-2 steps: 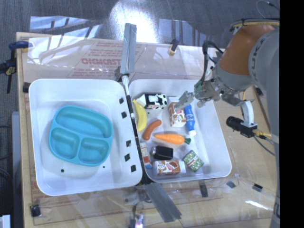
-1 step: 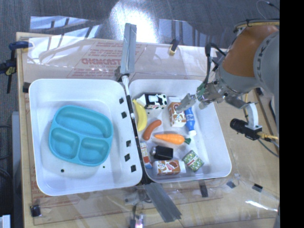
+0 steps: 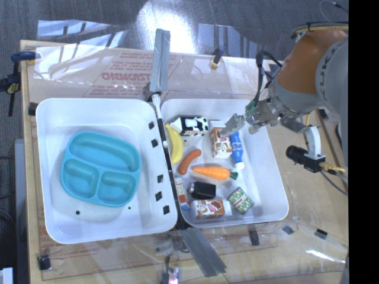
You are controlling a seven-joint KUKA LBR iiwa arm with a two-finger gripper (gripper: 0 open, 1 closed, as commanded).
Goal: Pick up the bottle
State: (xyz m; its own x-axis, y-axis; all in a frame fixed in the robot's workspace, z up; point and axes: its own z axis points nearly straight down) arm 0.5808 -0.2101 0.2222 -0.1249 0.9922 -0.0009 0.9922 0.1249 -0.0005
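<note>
The gripper (image 3: pixel 233 123), grip state impossible to tell, hovers at the blue bottle's (image 3: pixel 237 147) top end, bottle running lengthwise down toward the carrot (image 3: pixel 211 172).

Pretty even, fairly bright light overall, with a strong glare patch on the floor (image 3: pixel 155 7) at top center and shiny reflections off the plastic sheet (image 3: pixel 89 64) in the upper left. Both white bins (image 3: pixel 47 123) look nearly washed out; shadows are soft, detail slightly grainy
</note>
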